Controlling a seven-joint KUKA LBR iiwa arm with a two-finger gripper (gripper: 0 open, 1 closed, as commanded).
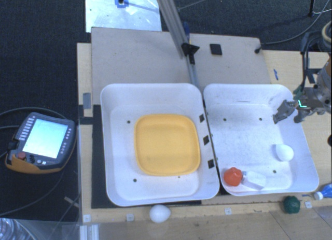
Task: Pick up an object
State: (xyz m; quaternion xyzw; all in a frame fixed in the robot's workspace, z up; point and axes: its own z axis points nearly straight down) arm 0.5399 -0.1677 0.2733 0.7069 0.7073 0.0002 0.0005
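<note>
Nothing picked yet, by the look of it. Grey two-finger tool [287,111] hangs over the right shallow white bin [244,130] near its 2 o'clock edge, w/ nothing seen between the fingers; can't tell if they're spread or pressed together. Candidates in that bin: small white egg-shaped object [284,152] at approx. 4 o'clock, orange round-capped clear plastic item [234,177] at 7 o'clock. Square yellow plastic plate [167,144] sits mid left white bin [116,130]. Left to do: descend, grasp, lift.

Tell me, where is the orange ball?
The orange ball sits in the right bin, at its near left corner, touching a clear white-ish object beside it.
</note>
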